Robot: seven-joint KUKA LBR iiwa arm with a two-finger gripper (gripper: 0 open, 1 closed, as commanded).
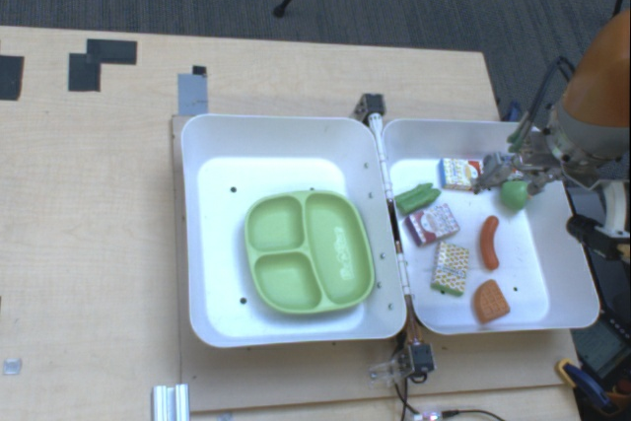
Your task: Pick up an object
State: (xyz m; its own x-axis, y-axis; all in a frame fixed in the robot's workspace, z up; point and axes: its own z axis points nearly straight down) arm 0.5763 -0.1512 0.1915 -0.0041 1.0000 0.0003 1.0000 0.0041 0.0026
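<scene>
Over the right-hand white bin point(567, 306), the arm's two-finger gripper point(503, 175) sits low by a round green ball-like object point(514, 195), but I can't tell if it's clamped or loose. Nearby lie an orange sausage-shaped piece point(489, 243) and a small printed box point(458, 174), while the left white bin point(192, 242) has a light-green three-compartment plastic tray point(309, 251).

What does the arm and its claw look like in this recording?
The arm enters from the right edge as a bulky rounded body, orange on top with a grey band beneath. From it a dark grey metal wrist narrows to the claw, a small blackish mechanism over the right bin. Thin dark cables loop along the arm's near side. No markings are legible.
</scene>
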